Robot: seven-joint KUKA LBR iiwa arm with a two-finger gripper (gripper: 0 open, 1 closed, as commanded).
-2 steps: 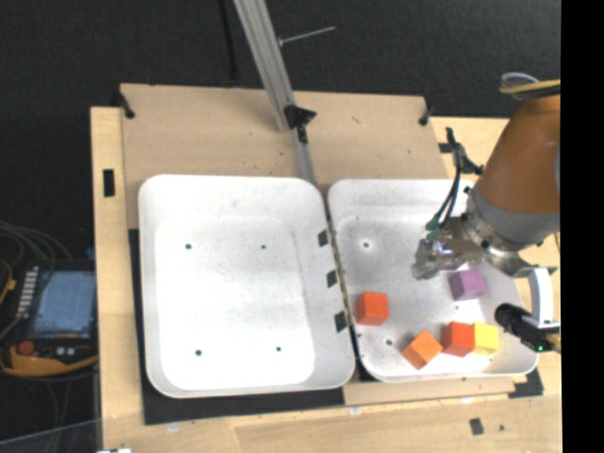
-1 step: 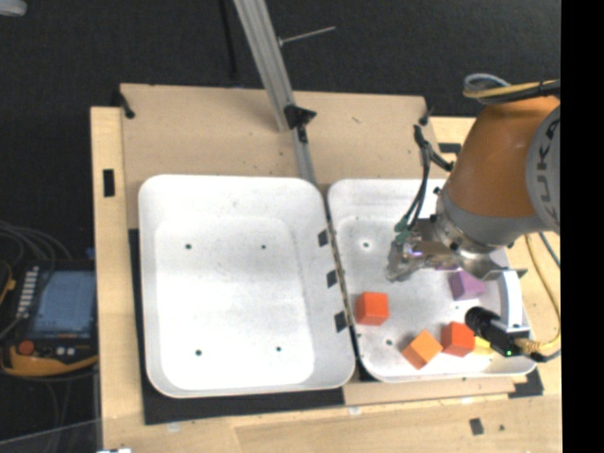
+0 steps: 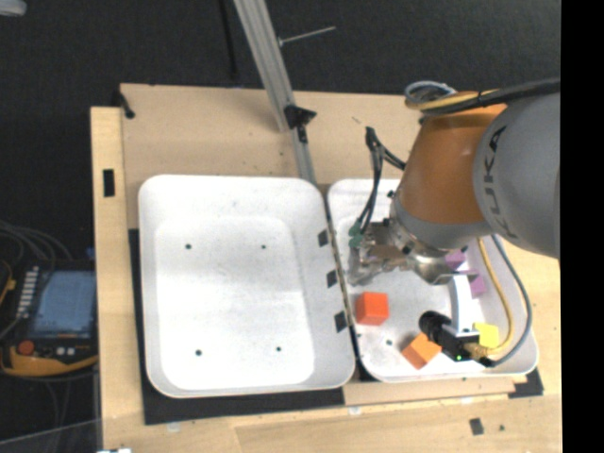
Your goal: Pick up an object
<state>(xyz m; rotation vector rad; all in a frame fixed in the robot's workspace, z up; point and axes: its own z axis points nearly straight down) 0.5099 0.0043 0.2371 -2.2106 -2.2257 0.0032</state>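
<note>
Camera view has our gripper (image 3: 370, 264) low in the right white bin (image 3: 377, 361), its grip state impossible to tell, with the small orange-red cube (image 3: 374, 308) lying just below it.

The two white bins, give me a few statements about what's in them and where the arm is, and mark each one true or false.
1. The arm is over the right bin. True.
2. A red-orange block lies in the left bin. False: it lies in the right bin, near the edge shared with the left bin.
3. A yellow piece lies near the right bin's lower right corner. True.
4. An orange block sits in the right bin, lower in the view than the red-orange block. True.
5. The arm has a blue band above the wrist. False: the band is orange.
</note>
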